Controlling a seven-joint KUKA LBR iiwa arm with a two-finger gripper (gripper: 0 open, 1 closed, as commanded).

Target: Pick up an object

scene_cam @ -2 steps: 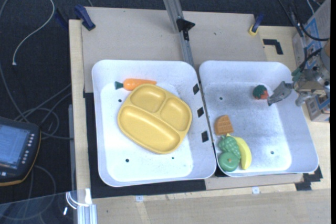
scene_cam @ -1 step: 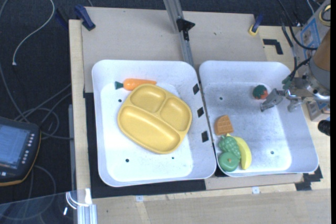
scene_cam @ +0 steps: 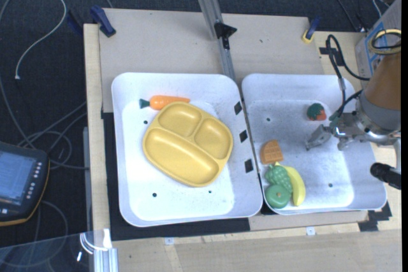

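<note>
Reaching in from the right, the arm is holding its gripper [scene_cam: 328, 137] low over the right bin [scene_cam: 331, 197], its fingers [scene_cam: 314, 139] spread apart and pinching nothing. A small red and green object [scene_cam: 316, 113] is lying just beyond the gripper, near the bin's far side. A piece of toast [scene_cam: 271, 152], green grapes [scene_cam: 278, 175], a banana [scene_cam: 295, 185] and a green apple [scene_cam: 276, 196] are clustering at the near left corner. In the left bin [scene_cam: 127, 156], a yellow divided plate [scene_cam: 187, 143] is sitting beside a carrot [scene_cam: 167, 100]
</note>
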